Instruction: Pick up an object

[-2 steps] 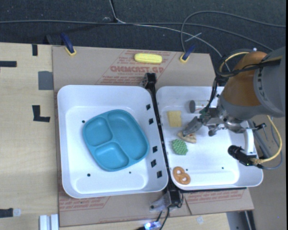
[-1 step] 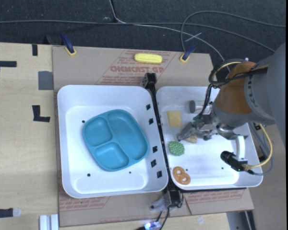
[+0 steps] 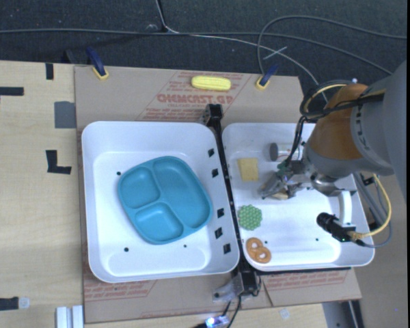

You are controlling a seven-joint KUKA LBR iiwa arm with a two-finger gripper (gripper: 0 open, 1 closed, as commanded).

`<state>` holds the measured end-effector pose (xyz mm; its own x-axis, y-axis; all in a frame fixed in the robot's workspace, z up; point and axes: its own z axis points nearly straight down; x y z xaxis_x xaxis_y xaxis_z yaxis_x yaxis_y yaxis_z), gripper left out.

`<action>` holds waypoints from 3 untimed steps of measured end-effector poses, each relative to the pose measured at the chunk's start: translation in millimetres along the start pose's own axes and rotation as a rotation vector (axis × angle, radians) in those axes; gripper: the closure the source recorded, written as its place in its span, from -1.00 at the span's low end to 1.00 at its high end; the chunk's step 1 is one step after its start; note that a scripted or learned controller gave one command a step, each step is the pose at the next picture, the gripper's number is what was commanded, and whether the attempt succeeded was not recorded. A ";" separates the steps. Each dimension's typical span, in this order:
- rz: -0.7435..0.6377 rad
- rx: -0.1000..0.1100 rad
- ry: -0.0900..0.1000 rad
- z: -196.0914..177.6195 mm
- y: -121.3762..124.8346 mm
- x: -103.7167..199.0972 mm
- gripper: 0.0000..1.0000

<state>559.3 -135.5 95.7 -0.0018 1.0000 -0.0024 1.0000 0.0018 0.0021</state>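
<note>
arm (image 3: 348,132): grey with an orange band, comes in from the right, wrist bent down over the right bin
gripper (image 3: 277,188): low in the right bin, near its middle, pointing left; something small and tan shows at the tips, too blurred to tell if it is between them
fingers: too small and dark to make out, cannot tell if apart or together
right bin (image 3: 328,251): white, shallow, holds the loose small items
yellow block (image 3: 249,169): pale, squarish, flat on the bin floor near the divider, just left of the gripper, apart from it
green ball (image 3: 249,216): bumpy, round, below the yellow block, close to the divider
pretzel (image 3: 259,251): orange-brown, looped, near the front edge of the right bin, below the green ball
grey piece (image 3: 274,149): small, above the gripper, towards the back of the bin
left bin (image 3: 99,145): white, beside the right one
blue tray (image 3: 165,198): three compartments, lies tilted in the middle of the left bin
banana (image 3: 210,83): yellow, on the cardboard behind the bins
</note>
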 end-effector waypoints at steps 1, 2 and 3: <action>0.001 0.000 0.002 -44.7 5.6 -5.1 1.00; 0.000 -0.002 0.002 -93.7 16.4 -4.9 1.00; 0.000 -0.002 0.002 -146.6 17.5 -4.7 1.00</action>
<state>576.4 -139.8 242.3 -0.0018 1.0000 -0.0007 1.0000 0.0018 0.0039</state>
